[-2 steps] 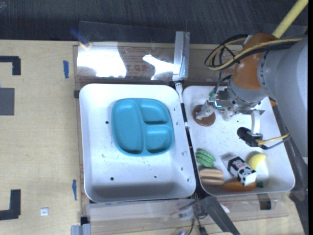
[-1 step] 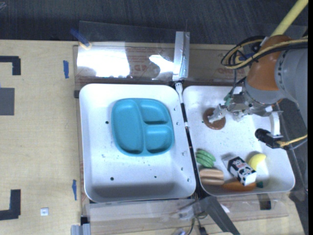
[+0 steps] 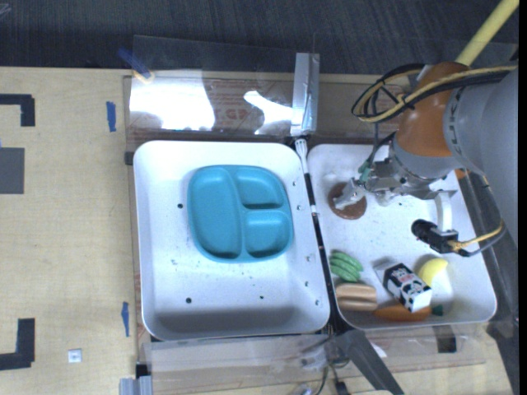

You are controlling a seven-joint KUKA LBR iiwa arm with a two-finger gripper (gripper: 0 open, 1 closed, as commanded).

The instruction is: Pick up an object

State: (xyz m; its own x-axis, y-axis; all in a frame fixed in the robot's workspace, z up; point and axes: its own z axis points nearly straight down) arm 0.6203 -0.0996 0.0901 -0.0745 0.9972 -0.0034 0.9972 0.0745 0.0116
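My gripper (image 3: 356, 188) reaches down into the upper left part of the right bin (image 3: 482, 299). It sits right over a small round brown object (image 3: 351, 207) lying near the bin's left wall, and part of that object is hidden under it. Along the front of the same bin lie a green toy vegetable (image 3: 346, 263), a tan bun-like piece (image 3: 356, 295), an orange carrot (image 3: 402, 309), a black-and-white block (image 3: 405, 280) and a yellow lemon (image 3: 435, 271).
The left bin (image 3: 156, 286) holds a blue divided plate (image 3: 241, 212). A metal divider post (image 3: 305, 97) stands behind the seam between the bins. Black and yellow cables (image 3: 440, 237) hang from the arm over the right bin's right side.
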